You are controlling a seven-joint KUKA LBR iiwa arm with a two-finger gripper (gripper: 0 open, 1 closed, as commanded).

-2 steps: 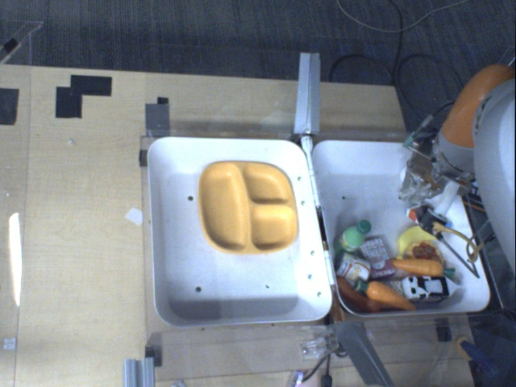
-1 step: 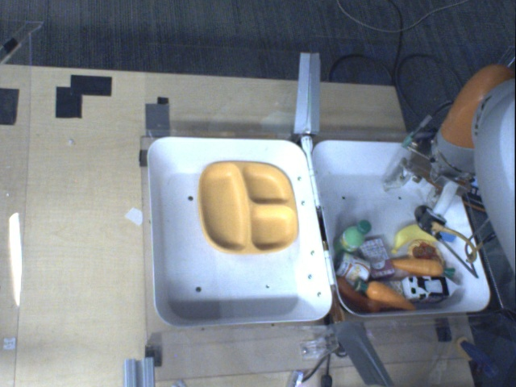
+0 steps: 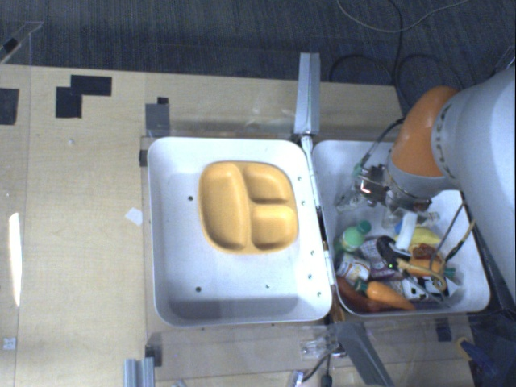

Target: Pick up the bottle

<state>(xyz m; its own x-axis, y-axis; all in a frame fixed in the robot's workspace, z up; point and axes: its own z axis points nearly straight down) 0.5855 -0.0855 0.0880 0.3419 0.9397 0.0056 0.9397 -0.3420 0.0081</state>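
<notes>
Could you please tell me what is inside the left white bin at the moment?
The left bin holds a yellow compartment tray, lying flat near its middle. Whatever is beneath the tray is covered.

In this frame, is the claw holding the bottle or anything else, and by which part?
It cannot be told. The claw is down among the clutter in the right bin, with the arm's wrist above it, so any hold is hidden.

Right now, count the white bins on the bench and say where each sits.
2. The left bin holds a yellow divided tray. The right bin sits beside it, holding a cluttered pile of small items under the arm. None seems hidden.
</notes>
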